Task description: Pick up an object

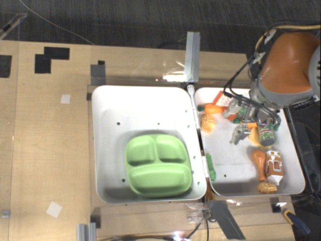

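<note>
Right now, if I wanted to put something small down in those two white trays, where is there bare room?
In the left bin, the floor behind the green divided plate is bare. In the right bin, the patch between the green piece by the divider and the drumstick toy is free. It is crowded at the back, under the gripper.

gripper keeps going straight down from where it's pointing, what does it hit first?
Probably bare floor of the right bin beneath the gripper, just left of the green-labelled can. Depth is hard to judge from this slanted view.
</note>
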